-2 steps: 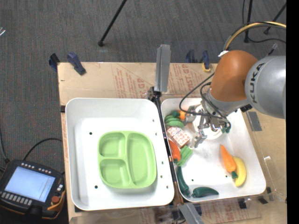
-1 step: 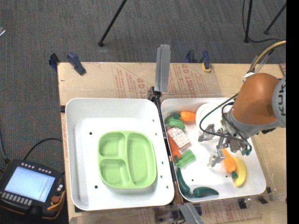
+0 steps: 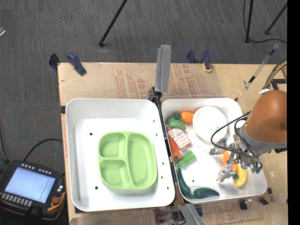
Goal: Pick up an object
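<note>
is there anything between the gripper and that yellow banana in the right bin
Nothing visible stands in the way. The gripper is low over the right bin, directly at the yellow banana near the bin's right wall. The white plate and the toy vegetables along the left wall lie clear of it.

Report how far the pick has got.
Done: the gripper is low in the right bin, over the banana. In hand: nothing visibly held; whether the banana is gripped is unclear. Left: secure an object and lift it out.
</note>
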